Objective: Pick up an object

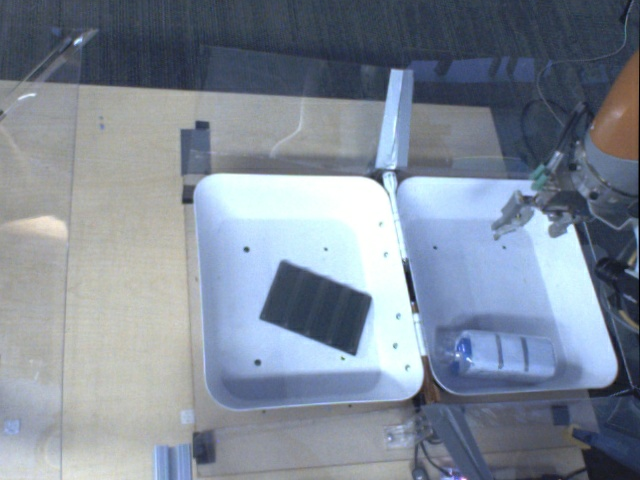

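A dark ribbed rectangular pad [316, 307] lies flat and slightly turned in the middle of the left bin [225, 203]. A clear plastic bottle with a blue cap [503, 355] lies on its side along the front wall of the right bin [440, 193]. My gripper [532, 216] hangs over the far right part of the right bin, well above and behind the bottle. Its two fingers are spread apart with nothing between them.
A metal divider post [394, 120] rises at the back between the two bins. The arm's orange band [618, 128] and cables sit at the right edge. Bare wooden bench [100, 268] stretches to the left.
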### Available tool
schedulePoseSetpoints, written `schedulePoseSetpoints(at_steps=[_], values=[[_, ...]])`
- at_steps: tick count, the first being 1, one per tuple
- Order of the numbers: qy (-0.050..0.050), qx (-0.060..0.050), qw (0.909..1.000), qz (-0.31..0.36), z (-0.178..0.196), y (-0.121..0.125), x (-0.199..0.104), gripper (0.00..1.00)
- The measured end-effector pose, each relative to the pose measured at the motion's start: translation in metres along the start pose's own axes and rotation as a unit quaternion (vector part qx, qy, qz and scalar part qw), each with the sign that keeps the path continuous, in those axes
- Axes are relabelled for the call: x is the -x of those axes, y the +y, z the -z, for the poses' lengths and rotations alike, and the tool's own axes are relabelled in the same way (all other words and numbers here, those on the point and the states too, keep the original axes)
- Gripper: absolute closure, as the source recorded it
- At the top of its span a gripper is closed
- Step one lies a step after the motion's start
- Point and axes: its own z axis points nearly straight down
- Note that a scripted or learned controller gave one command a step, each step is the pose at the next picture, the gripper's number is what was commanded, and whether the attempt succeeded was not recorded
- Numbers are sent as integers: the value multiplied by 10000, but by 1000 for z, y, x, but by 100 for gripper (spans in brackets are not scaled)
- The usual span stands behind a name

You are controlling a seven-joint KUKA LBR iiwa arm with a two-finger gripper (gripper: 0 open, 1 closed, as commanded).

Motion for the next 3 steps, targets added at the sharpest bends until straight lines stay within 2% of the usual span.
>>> schedulePoseSetpoints(at_steps=[1,2,3], values=[[-4,7,9914,-1309,49,-13,42,0],[0,-16,9659,-2590,-84,-16,-31,0],[2,-11,9848,-1736,-162,-26,-45,0]])
